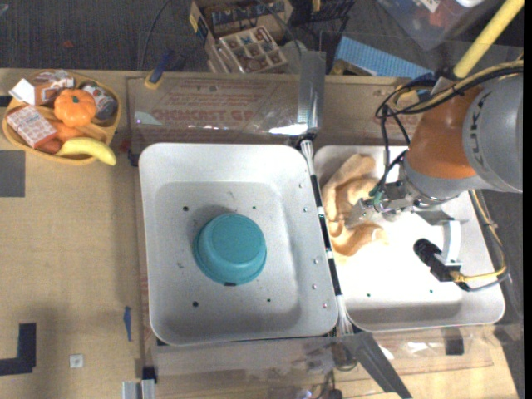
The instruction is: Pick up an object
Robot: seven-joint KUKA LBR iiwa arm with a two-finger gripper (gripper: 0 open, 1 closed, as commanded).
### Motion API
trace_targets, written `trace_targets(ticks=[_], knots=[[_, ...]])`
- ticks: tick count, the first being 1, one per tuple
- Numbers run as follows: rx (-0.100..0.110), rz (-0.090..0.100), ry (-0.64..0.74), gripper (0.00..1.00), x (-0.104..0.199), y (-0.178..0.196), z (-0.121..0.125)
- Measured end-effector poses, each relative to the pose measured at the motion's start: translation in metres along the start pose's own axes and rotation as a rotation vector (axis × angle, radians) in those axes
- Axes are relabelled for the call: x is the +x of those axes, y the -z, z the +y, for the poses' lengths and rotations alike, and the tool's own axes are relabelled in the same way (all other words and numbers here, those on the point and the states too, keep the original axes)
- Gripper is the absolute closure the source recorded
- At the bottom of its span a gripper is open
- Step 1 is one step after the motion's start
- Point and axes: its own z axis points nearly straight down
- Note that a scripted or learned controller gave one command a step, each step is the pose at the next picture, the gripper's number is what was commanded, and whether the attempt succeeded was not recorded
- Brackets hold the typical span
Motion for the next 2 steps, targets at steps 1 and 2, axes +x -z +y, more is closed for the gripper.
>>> trace_targets(ticks=[1,2], knots=[[-0.003,0.0,0.095,0.0,0.004,0.001,-0.007],[0.011,0.005,0.078,0.0,0.026,0.093,0.012]])
